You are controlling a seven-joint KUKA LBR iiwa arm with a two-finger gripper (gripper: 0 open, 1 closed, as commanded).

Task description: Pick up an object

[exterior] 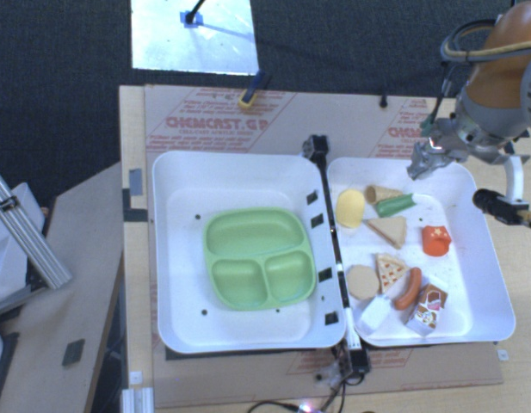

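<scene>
While the gripper (422,163) hangs over the right bin's (493,265) far edge, whether parted or closed I cannot tell, the green toy (395,203) lies just nearer, apart.

two bins side by side on the surface (136,256). left bin (175,188): a divided tray (256,258) lies at its centre. right bin (484,256): a round piece (350,207) lies near the dividing wall, with a cone (381,194) and a pod (396,203) just to its right; a sandwich wedge (387,230) lies in front of these, a small cup (435,240) further right. nearer the front edge lie a cookie (362,282), a pizza slice (390,272), a sausage (408,288) and a carton (428,309). the tool (422,163) hangs over the right bin's rear edge.
</scene>
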